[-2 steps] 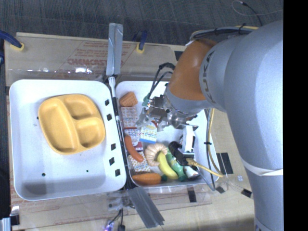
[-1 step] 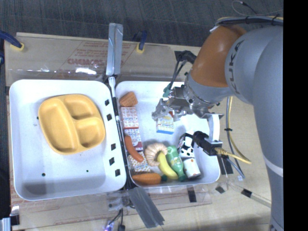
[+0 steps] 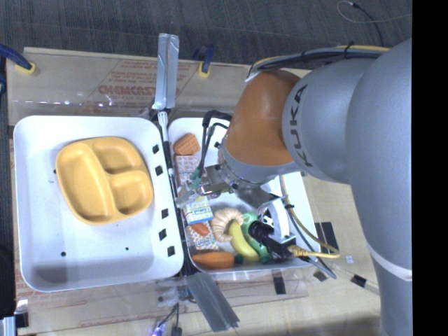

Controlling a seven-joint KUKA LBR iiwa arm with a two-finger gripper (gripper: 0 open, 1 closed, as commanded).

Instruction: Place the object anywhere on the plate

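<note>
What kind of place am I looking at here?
Probably a robotics lab or test bench: a grey KUKA arm reaches over two white bins, one holding a yellow divided plate, the other a heap of toy food.

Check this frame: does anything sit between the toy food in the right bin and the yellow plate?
Only the bin walls where the two bins meet. The yellow plate sits in the left bin; the banana and the other food lie in the right bin.

A mustard-yellow compartmented plastic plate (image 3: 103, 179) is seen in the plain white shallow left bin (image 3: 35, 208). In the white right bin (image 3: 297, 187): yellow banana (image 3: 241, 242), green pepper-shaped item (image 3: 257, 241), beige ring doughnut (image 3: 225, 222), orange carrot-like piece (image 3: 213, 260). Grey arm w/ orange band (image 3: 262, 121) is shown.
</note>
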